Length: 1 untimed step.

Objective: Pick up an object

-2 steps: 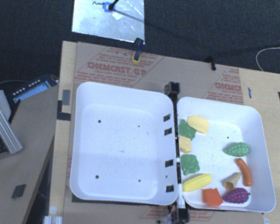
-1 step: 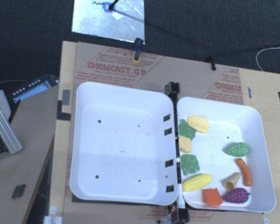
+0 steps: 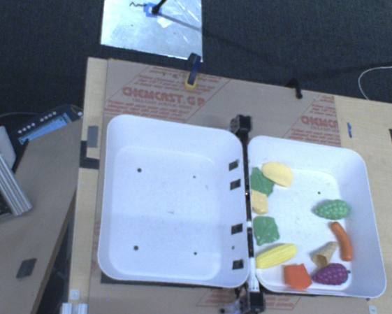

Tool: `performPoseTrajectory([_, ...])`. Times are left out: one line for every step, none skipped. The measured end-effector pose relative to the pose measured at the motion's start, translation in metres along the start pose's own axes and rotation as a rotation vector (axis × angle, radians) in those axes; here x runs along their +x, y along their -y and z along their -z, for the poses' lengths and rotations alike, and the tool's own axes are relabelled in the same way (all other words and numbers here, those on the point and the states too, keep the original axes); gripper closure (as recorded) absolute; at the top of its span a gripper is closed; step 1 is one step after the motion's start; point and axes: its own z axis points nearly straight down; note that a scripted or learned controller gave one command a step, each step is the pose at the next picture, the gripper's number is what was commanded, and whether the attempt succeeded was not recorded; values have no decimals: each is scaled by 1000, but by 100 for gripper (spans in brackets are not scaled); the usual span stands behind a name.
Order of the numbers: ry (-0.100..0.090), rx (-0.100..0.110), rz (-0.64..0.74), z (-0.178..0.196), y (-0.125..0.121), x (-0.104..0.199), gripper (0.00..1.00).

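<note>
Sitting in the right bin: ten toy food pieces, all candidates for the pick.

- Along the bin's left wall, far to near: yellow lemon-like piece, touching a green leafy piece; small pale yellow piece just below it; second green leafy piece; corn cob, lying at a slant.
- Near edge: orange-red block just beside the corn cob, and purple grapes toward the near right corner.
- Right side: bumpy green piece, orange sausage-shaped piece below it, and a tan cone between the sausage-shaped piece and the grapes, close to or touching the grapes.
- The far right corner of the bin is bare white floor.

Left bin has just four small dark dots on its floor.

Both bins rest on a brown sheet printed CHEMCAST, with a yellow clamp at its far edge.

Claw state: cannot tell, apart or together. For the same reason I can't give the pieces' offset from the claw.
</note>
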Motion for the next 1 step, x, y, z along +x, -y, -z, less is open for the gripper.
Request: performPoseTrajectory([0,0,0,0,0,0,100])
